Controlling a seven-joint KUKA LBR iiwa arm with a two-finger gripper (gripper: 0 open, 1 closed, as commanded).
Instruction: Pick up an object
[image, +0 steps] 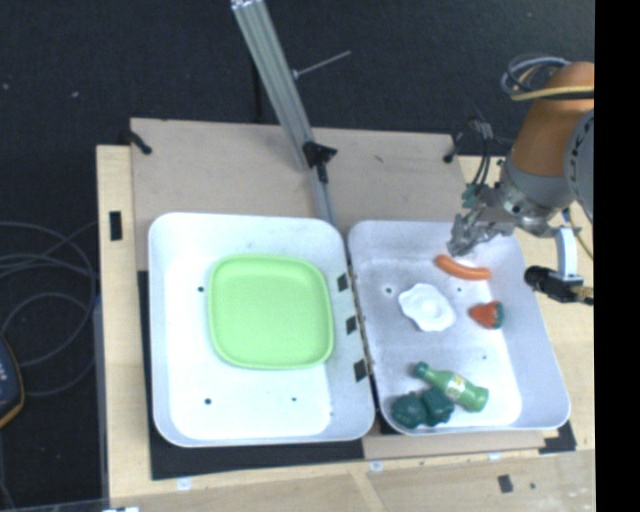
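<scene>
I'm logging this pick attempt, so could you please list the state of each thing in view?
Two-finger hand: low over the right bin's far side, just above the sausage, nothing seen between its fingers.
Orange toy sausage: lying flat in the right white bin.
White fried-egg toy: flat.
Red strawberry toy: resting.
Green toy bottle: on its side.
Dark green lumpy toy: resting.
Light green square plate: flat in the left white bin.

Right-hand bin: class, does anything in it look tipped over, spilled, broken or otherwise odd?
One thing stands out: the green bottle lies on its side near the front of the right bin, beside a dark green toy. The orange sausage, white piece and red strawberry simply lie loose. Nothing looks spilled or broken.
</scene>
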